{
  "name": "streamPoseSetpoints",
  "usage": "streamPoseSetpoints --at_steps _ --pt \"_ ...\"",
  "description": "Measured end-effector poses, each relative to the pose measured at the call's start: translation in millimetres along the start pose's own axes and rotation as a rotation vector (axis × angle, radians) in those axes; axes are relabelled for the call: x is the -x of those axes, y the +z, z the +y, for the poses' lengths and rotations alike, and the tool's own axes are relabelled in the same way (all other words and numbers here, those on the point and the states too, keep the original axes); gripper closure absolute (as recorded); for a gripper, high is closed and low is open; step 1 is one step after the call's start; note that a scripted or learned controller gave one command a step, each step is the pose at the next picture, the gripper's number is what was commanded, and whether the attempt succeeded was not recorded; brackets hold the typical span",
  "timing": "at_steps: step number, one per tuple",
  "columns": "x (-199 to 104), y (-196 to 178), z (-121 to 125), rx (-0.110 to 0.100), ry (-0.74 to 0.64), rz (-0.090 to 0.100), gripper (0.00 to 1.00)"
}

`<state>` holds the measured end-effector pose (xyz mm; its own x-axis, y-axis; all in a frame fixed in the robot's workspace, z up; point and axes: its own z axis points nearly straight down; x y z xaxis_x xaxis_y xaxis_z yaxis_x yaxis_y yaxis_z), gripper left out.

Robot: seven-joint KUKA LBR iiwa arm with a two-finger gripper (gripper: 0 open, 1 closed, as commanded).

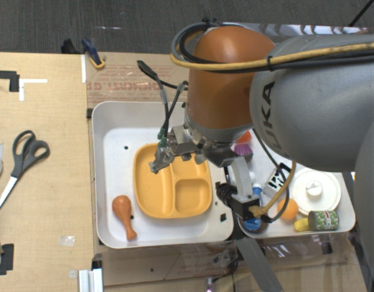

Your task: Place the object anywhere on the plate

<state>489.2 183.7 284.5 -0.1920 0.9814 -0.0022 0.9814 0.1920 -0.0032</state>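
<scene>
The arm is reaching over the left bin (105,181), its orange band and wrist covering much of the bin's right half. The gripper (158,163) is hovering at the upper left rim of the yellow divided plate (175,193), which is lying in the bin's middle. Whether the gripper is spread or pressed together cannot be told at this angle, and nothing is showing between its tips.

The likely object, an orange drumstick toy (123,215), is lying on the bin floor just beside the plate's lower left corner, apart from the gripper.

In the right bin, a white lid (315,190), a small jar (324,219) and an orange ball (289,208) are sitting close together. Scissors (21,160) are lying on the bench to the left.

Risks, as judged: the gripper is standing over the plate rim, so a descent here could strike or tip the plate instead of reaching the drumstick. The drumstick's rounded head could slip from a pinch. The trailing cables are hanging near the plate and could snag it.
</scene>
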Motion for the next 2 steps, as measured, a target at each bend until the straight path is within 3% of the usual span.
streamPoseSetpoints --at_steps 1,2 --pt "4.8 -188.0 55.5 0.001 0.082 -0.001 0.00" --pt "4.5 -194.9 56.6 -0.003 0.079 -0.004 1.00"
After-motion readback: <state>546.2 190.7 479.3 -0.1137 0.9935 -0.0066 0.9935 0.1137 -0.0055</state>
